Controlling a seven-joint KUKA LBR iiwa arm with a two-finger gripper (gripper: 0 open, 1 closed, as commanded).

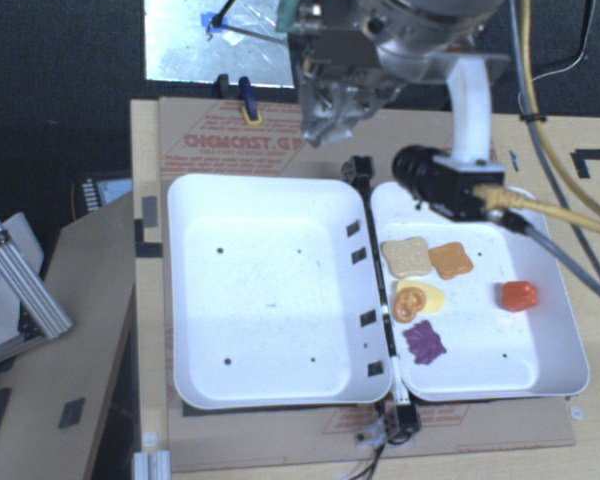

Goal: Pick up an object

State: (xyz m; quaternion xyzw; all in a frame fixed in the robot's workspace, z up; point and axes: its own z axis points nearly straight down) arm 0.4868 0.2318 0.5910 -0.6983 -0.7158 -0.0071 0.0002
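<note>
The tool (325, 118) hangs high at twelve o'clock, above the back edge of the bench (230, 133), well apart from anything it could grab. Whether it is open or closed, I cannot tell from this angle, and nothing shows in its hold. So this looks like the approach step: no object chosen yet.

Count them in the right bin (555, 368): five items. One pale bread slice (407, 257), touching one orange cracker-like piece (451, 260) at its three o'clock. One fried-egg piece (416, 300) just below at six. One purple cluster (424, 342) further toward six. One red piece (518, 295) alone at three o'clock, clear of its neighbours. Two bins, the left bin (270, 298) showing bare white.

Next move, I'd judge: swing toward four o'clock, descend over the isolated red piece.
</note>
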